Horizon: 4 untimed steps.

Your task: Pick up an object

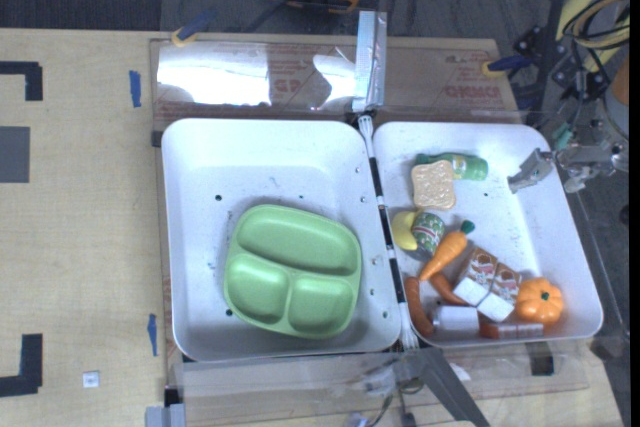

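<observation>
Camera view has the two-finger gripper up at the far right rim of the right-hand shallow white bin, and whether it is open or closed cannot be told from here; nothing shows between its tips. Just to its left lies a green plastic bottle touching a tan toast-shaped slice. Below and left of the hand sit a yellow lemon toy, an orange plastic carrot and a small orange pumpkin, all crowded together. Far left of the hand, the other white bin carries a green three-compartment plate.
</observation>
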{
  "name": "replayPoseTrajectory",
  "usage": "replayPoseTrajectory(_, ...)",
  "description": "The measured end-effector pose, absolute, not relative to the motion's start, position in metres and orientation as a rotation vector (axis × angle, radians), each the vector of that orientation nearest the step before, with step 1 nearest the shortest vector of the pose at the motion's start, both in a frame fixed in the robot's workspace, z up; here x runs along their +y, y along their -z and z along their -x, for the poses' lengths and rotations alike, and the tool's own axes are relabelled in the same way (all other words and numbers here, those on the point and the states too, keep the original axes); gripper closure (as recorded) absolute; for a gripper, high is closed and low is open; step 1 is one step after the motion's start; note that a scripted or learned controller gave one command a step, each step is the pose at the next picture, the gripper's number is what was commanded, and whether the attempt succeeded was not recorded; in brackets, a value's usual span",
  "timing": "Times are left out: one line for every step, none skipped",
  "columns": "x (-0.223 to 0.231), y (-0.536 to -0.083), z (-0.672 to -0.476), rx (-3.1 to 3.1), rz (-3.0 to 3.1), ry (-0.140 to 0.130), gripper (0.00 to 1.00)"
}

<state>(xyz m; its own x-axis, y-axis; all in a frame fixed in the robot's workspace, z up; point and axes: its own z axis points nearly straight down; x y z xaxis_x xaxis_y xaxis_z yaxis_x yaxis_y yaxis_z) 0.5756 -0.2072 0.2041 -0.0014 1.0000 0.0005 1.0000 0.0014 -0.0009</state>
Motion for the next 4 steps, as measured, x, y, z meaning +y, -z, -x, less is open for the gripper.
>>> replayPoseTrajectory(-0.125,-0.147,-0.566,-2.257,2.184,-0.001,0.00)
replayPoseTrajectory(-0.102,-0.087,-0.531,-2.246,2.206,0.005,0.00)
replayPoseTrajectory(-0.101,-0.097,-0.532,-2.247,2.208,0.009,1.00)
replayPoseTrajectory(-0.064,-0.184,-0.548,-2.437,1.983,0.001,1.00)
